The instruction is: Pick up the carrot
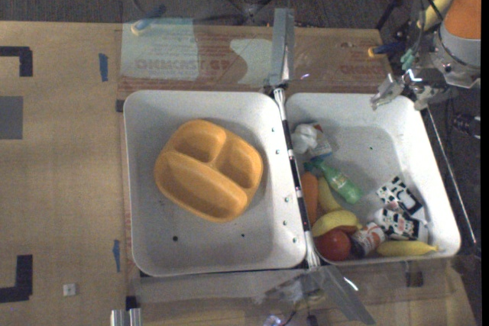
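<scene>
From the overhead camera view, the carrot [309, 196] lies in the right-hand bin [367, 141], low and left of centre in that bin, pressed right up against the divider wall it shares with the left bin [145, 164]. And it's crowded down there: a green bottle [336, 181] slants just above and right of it, a yellow banana [334, 222] curls along its lower side, and a red tomato [334, 244] sits just below. That's the danger — with the wall on one side and the banana on the other, I'd judge there's little room for a finger to drop in, so a descent could land on the rim, nudge the bottle, or close on the banana instead. A slim, smooth carrot lying flat could also slip out of a pinch. The arm sits at the upper right of the frame, orange band showing near the edge, wrist hanging over the bin's top right corner, well apart from the carrot. The gripper [395, 90] points down and left toward the bin; whether it's open or closed I can't tell from this angle, and nothing shows in it. The yellow divided plate [208, 169] rests alone in the left bin.
</scene>
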